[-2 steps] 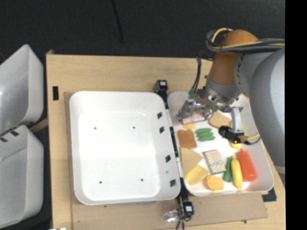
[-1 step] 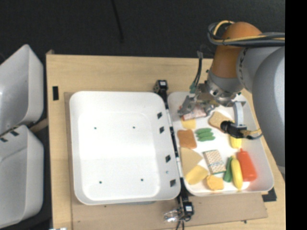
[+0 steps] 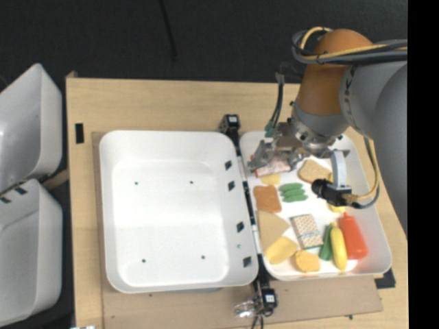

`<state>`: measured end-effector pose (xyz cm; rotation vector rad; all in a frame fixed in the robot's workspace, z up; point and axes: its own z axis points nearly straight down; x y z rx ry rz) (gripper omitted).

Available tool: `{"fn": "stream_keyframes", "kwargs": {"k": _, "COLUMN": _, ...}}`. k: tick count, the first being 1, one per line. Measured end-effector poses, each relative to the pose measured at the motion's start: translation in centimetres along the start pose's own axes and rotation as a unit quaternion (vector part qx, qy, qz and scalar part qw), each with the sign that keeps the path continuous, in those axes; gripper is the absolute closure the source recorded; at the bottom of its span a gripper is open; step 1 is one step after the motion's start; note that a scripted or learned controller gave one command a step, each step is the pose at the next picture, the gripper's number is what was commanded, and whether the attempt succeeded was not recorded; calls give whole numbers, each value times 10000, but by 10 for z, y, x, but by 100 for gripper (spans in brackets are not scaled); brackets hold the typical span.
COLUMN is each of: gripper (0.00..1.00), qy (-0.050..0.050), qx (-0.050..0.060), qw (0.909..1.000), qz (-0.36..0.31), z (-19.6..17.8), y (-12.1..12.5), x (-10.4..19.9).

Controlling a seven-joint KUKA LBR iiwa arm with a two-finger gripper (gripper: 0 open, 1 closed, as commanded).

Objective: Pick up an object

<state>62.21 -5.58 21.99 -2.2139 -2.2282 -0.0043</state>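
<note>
Currently my pincer (image 3: 274, 157) hung low over the right white bin's (image 3: 381, 256) far-left corner, above small pink-red packet (image 3: 276, 164); grip state unreadable. Step: approach. Next needed a confirmed closure before lifting.

Pale wooden bench (image 3: 171, 105) on dark floor (image 3: 137, 19) — 2 white moulded shapes (image 3: 27, 184) at left.

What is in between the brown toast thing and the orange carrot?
In the camera view, a checkered cracker lies between the brown toast and the carrot, in the right bin.
</note>
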Motion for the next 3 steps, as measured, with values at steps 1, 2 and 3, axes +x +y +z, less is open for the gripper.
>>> {"fn": "stream_keyframes", "kwargs": {"k": 1, "gripper": 100, "qy": -3, "qx": -5, "qw": 10000, "qz": 5, "z": -28, "y": 4, "x": 11}}
{"fn": "stream_keyframes", "kwargs": {"k": 2, "gripper": 100, "qy": -2, "qx": 6, "qw": 10000, "qz": 25, "z": -54, "y": -25, "x": 12}}
{"fn": "stream_keyframes", "kwargs": {"k": 3, "gripper": 100, "qy": -3, "qx": 8, "qw": 10000, "qz": 27, "z": -73, "y": -63, "x": 3}}
